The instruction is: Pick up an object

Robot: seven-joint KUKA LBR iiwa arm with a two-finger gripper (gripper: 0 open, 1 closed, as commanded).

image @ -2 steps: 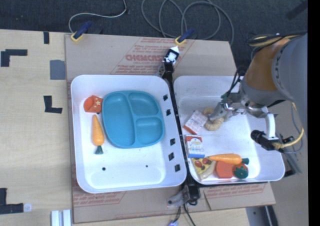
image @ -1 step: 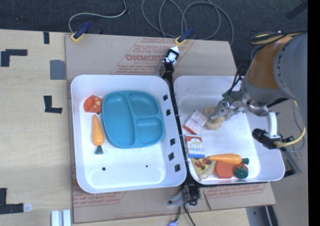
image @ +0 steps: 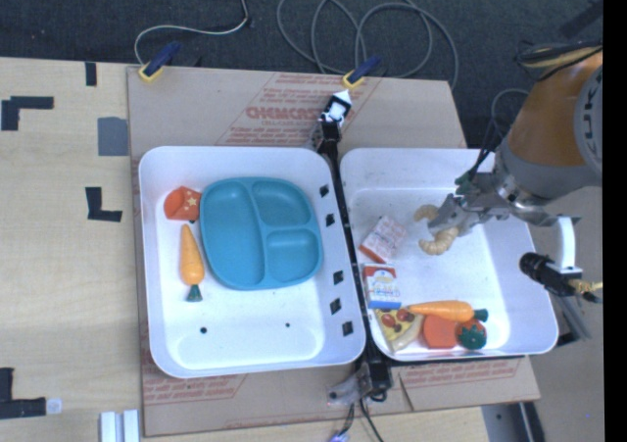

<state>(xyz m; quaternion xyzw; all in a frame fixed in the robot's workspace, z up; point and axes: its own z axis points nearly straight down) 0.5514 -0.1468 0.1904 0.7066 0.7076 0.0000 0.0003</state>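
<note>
Reaching in from the right, the arm (image: 554, 126) has its pincer (image: 460, 218) low over the right bin (image: 509, 332), in that bin's upper middle area. A tan, knobbly food-shaped piece (image: 434, 236) lies on the bin floor directly at the pincer tips, touching or nearly so; whether it sits between the tips or merely beside them cannot be told. How far the pincer is parted cannot be told either; the dark tip assembly is too small and cluttered to read.

Other contents of right bin: small red-and-white packet (image: 383, 237) left of the tan piece, apart from it; a second printed packet (image: 381, 286) below that; pizza slice (image: 397, 327), carrot (image: 443, 311) and red tomato-like piece (image: 441, 333) clustered near the front wall.

Left bin (image: 235, 352): blue divided plate (image: 261, 232) upper centre; red piece (image: 181, 203) and second carrot (image: 190, 256) just left of the plate.

Both bins rest on a cardboard sheet (image: 284, 112) on the surface (image: 59, 283).
</note>
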